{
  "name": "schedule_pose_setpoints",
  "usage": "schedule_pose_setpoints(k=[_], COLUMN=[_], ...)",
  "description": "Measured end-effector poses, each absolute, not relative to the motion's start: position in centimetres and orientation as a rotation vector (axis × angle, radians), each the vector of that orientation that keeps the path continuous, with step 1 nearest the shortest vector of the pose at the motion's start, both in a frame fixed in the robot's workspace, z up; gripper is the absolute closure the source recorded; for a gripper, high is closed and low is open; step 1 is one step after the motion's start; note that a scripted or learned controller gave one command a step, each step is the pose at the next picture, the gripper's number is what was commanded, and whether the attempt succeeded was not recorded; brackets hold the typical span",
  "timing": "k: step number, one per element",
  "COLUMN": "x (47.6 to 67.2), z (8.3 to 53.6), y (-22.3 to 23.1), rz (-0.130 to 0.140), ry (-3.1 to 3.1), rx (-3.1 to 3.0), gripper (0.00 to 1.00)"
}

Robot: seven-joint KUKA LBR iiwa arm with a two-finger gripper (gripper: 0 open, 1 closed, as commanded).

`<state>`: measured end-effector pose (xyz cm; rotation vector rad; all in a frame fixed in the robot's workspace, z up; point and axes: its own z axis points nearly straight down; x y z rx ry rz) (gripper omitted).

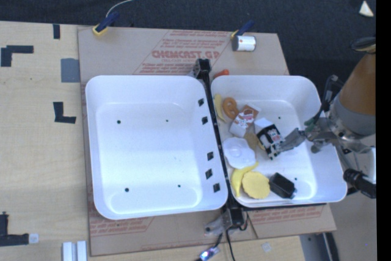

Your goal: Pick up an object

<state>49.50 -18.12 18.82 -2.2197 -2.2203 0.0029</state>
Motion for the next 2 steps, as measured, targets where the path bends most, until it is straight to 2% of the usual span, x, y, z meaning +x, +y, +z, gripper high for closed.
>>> schedule_pose_setpoints(k=[1,2], x=[54.1,60.0], z=[9.9,8.5], y=[-19.0,-20.6], rz=[0.002,-0.001], ry=[-2.223,-2.227], rx=[-2.225,-2.221], gripper=[0.00,0.00])
